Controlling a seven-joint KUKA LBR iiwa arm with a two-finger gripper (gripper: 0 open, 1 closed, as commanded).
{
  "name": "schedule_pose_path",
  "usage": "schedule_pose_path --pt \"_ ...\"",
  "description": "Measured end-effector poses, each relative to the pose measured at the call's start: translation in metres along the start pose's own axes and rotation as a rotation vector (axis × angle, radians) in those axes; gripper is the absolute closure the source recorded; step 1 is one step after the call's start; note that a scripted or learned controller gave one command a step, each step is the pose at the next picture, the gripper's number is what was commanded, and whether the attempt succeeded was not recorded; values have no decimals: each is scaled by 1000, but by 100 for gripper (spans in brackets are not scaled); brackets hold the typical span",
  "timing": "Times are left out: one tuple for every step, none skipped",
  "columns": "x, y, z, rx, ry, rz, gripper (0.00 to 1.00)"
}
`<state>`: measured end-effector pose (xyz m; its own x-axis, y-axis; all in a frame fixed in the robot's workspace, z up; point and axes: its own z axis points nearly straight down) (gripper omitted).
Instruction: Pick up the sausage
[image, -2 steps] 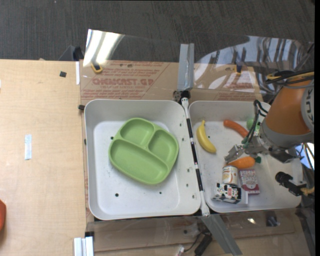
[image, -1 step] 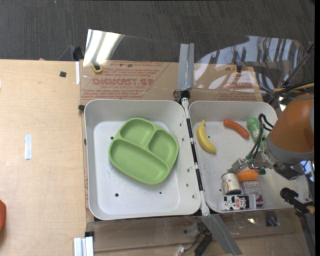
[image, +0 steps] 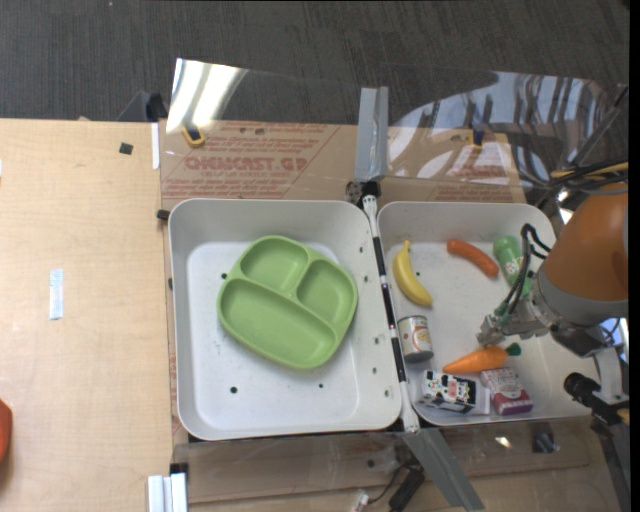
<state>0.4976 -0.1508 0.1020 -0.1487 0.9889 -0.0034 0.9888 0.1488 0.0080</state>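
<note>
- Two white bins side by side on the tabletop (image: 80, 300): the left bin (image: 190, 330) carries a green divided plate (image: 288, 300), the right bin (image: 440, 225) holds the clutter.
- There's the sausage (image: 472, 256), orange-red, lying at a slant near the right bin's far wall, between the banana (image: 410, 276) and a green bottle (image: 510, 258).
- The hand (image: 503, 325) hangs low over the right bin, just above the carrot (image: 478, 359) and well short of the sausage.
- Whether it is apart or together, I cannot tell; the wrist hides that from up here.
- Nothing visibly gripped, so I judge the pick is not yet made.
- Biggest risk: dropping from this spot it would meet the carrot, a similar orange shape, and lift the wrong item.
- Second risk: the sausage sits just beside the green bottle, so a wide approach could knock the bottle or roll the sausage aside.
- Also close by: a small can (image: 415, 336) and flat packets (image: 470, 390), easy to nudge on the way over.
</note>
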Motion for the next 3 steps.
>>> schedule_pose_path --pt "51 44 -137 9 3 -71 100" --pt "98 110 -114 8 3 -284 100" --pt "98 110 -114 8 3 -284 0"
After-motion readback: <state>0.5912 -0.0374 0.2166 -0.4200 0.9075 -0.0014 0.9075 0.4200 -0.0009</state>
